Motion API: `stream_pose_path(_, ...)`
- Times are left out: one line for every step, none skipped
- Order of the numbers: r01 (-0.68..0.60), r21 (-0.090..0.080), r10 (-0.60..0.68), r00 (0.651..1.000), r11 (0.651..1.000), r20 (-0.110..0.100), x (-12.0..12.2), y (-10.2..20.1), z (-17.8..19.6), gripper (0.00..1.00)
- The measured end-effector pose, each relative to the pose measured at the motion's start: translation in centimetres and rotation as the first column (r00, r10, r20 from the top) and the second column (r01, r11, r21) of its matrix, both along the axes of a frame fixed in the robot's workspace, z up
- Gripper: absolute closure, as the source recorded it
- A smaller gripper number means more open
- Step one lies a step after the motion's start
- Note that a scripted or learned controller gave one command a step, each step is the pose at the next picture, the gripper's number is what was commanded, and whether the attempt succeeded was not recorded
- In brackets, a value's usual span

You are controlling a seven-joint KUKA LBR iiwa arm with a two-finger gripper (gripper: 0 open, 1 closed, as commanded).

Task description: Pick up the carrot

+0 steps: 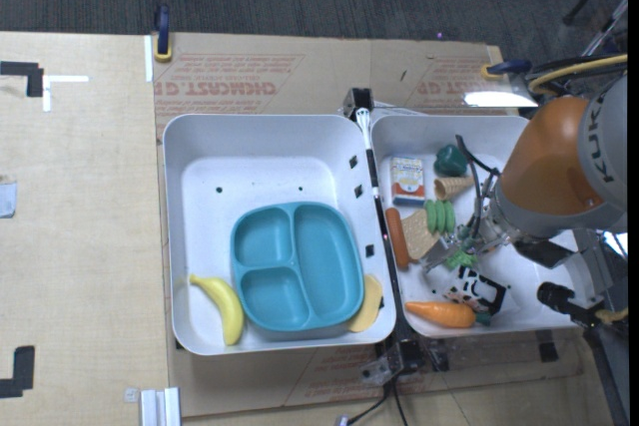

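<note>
Two white bins sit side by side on the bench. The carrot (440, 313) lies in the right bin (519, 128) at about 7 o'clock of that bin, close to its near wall, lying roughly flat with its fat end toward 9 o'clock and its green tip toward 3 o'clock. Nothing grips it.

The arm (552, 165) comes in from 3 o'clock, its orange band over the right bin's middle. The gripper (461, 249) hangs over the bin's centre, at about 1 o'clock from the carrot and apart from it. It sits among clutter, and I cannot tell how wide it stands or whether it has hold of anything.

Just at 12 o'clock of the gripper lies a green pod-like toy (439, 214), on a brown slice (419, 232). A sausage (397, 236) lies along the bin's left wall at 9 o'clock. A small box (406, 179) sits at 11 o'clock, with a dark green piece (451, 158) and a tan cone (454, 186) beside it. A black-and-white thing (475, 288) lies just at 1 o'clock of the carrot, near its tip.

In the left bin (260, 130), a blue tray (297, 266) with three compartments sits toward 5 o'clock. A banana (224, 303) lies at 7 o'clock, touching the tray's rim; a yellow slice (368, 304) peeks out at the tray's 4 o'clock edge.
</note>
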State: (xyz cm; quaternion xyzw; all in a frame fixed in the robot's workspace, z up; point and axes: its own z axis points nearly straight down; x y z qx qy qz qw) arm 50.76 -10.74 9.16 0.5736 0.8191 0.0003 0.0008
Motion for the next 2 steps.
stream_pose_path(-0.101, -0.001, 0.101, 0.995, 0.995, 0.0, -2.8, 6.2, 10.0, 0.0)
stream_pose_path(-0.446, -0.002, 0.446, 0.895, 0.895, 0.002, -2.7, 8.1, 10.7, 0.0)
